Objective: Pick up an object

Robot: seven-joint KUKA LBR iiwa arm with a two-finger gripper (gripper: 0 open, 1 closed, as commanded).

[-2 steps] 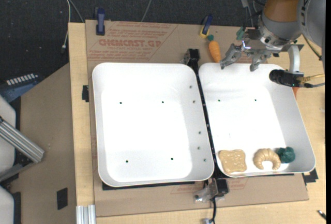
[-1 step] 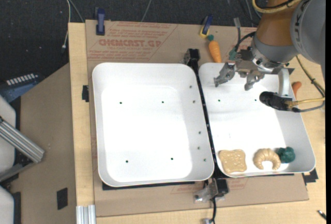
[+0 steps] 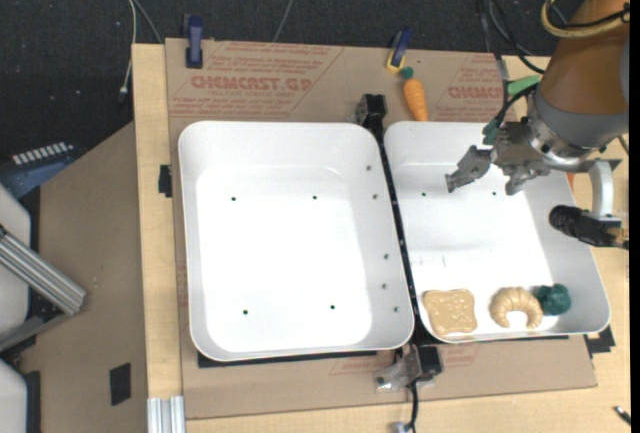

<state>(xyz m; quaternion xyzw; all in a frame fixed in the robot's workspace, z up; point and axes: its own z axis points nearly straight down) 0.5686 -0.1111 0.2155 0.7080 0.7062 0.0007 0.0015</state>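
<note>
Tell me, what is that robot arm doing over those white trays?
The robot arm's gripper hangs over the right bin with its fingers spread open and nothing between them. It is supposed to pick something up. Along the near edge of that bin lie a toy slice of toast, a toy croissant and a small green toy. A toy carrot lies outside, on the cardboard behind the bins. The left bin sits beside it.
</note>
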